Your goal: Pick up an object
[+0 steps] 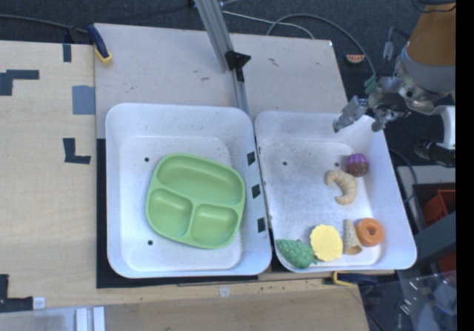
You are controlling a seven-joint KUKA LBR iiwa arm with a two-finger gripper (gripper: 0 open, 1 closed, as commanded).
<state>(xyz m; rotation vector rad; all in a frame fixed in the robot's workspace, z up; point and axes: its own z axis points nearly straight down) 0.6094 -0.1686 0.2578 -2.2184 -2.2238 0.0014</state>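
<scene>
Gripper [361, 116] hangs over the far right corner of the right bin [296, 146], at the end of the grey arm with its orange band [433, 37]. Two fingers show, one reaching left and one pointing down to the right, spread apart with nothing between them and touching none of the toys.

Largest on the bench are the two white bins. The left bin [126, 174] carries a green divided plate [195, 201] with three compartments. The right bin holds the toy food, all of it on the bin's right and near side, toward the camera from the gripper. A tan croissant [342, 186] lies about mid-bin, with a small purple piece [357, 165] just beside it, the closest thing to the fingers yet still apart from them. Along the near edge sit a green broccoli piece [296, 253], a yellow disc [326, 242], a pale stick-like piece [349, 237] and an orange ring [369, 232], well apart from the gripper.

No readable writing or brand marks appear on anything.
</scene>
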